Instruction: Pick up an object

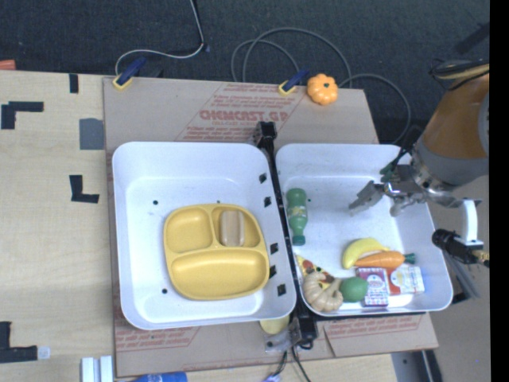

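Progress is slight, as I judge it: my pincer [380,195] hangs over the bare upper part of the right bin [334,159], its two fingers spread apart with nothing between them. No object is lifted yet. The candidates all lie on the bin's floor: a green bottle [297,214] near the divider, well to the left of my fingertips, and a cluster toward the near edge, where a banana [362,250] touches a carrot [385,259], with a small juice carton [387,282], a green round fruit [354,289] and a tan croissant-shaped toy [322,294] packed beside them. The left bin [135,173] holds a yellow divided plate [215,253]. What is left, I reckon, is everything that matters: choosing one item, descending onto it, closing and raising it.
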`<state>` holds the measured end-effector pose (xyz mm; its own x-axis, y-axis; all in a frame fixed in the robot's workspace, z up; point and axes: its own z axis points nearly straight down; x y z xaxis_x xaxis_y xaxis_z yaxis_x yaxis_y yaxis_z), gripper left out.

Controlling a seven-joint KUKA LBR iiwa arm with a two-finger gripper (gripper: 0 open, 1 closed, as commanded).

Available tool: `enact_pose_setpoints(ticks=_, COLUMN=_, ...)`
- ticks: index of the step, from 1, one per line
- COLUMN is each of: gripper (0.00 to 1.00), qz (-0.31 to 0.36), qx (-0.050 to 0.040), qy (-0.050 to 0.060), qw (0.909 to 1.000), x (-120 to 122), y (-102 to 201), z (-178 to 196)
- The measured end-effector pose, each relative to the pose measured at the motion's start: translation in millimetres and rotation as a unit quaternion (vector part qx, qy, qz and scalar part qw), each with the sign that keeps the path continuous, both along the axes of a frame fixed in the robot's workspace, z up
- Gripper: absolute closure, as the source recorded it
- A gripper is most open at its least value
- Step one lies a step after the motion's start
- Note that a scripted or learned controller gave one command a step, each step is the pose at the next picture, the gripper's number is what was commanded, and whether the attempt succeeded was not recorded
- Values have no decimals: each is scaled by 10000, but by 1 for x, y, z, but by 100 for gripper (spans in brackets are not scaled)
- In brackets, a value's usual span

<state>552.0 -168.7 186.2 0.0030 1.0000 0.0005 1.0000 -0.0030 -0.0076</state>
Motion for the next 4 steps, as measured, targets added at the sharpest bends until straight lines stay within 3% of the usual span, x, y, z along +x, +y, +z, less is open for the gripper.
enact_pose_setpoints(ticks=1, gripper=0, qz=17, qx=10, qy=-1, qw=10000, x=-35, y=29, z=-36)
enact_pose_setpoints(ticks=2, gripper=0, qz=27, qx=-36, qy=-145, qw=9999, x=-46, y=13, z=-84)
enact_pose_setpoints(ticks=3, gripper=100, qz=24, qx=-51, qy=-163, qw=9999, x=-46, y=12, z=-75)
enact_pose_setpoints(ticks=4, gripper=0, qz=22, qx=-48, qy=-152, qw=9999, x=-46, y=12, z=-76)
